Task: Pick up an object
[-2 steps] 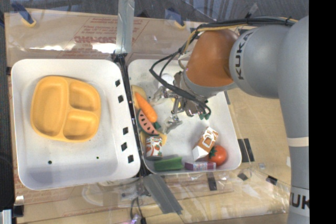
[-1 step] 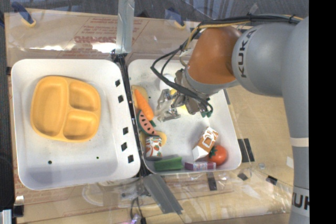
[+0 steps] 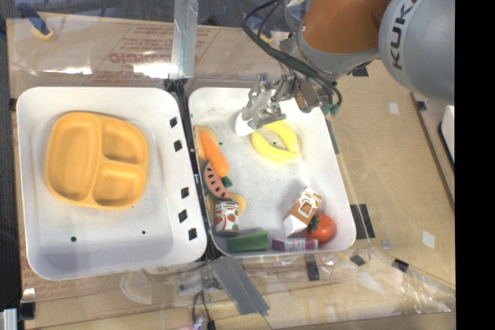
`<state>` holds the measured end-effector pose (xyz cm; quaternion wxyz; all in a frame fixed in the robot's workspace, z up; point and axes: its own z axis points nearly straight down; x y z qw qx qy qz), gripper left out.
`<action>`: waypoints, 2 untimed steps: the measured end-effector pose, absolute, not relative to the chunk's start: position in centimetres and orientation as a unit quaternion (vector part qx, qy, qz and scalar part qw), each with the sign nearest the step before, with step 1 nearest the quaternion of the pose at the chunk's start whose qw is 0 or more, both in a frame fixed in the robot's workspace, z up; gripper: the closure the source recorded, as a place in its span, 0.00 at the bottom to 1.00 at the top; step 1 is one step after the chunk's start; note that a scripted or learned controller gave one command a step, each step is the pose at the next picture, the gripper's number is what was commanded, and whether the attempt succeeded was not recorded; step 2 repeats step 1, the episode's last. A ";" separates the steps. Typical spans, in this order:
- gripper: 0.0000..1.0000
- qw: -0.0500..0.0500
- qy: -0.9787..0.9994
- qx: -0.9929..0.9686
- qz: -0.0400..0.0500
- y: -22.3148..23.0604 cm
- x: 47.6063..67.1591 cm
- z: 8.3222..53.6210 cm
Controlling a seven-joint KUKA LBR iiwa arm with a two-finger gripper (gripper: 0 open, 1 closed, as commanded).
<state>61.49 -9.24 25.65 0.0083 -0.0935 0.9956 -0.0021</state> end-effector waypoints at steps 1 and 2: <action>1.00 0.000 0.998 -0.059 0.000 -5.2 56.4 22.7; 1.00 0.000 0.998 -0.059 0.000 -5.2 56.4 22.7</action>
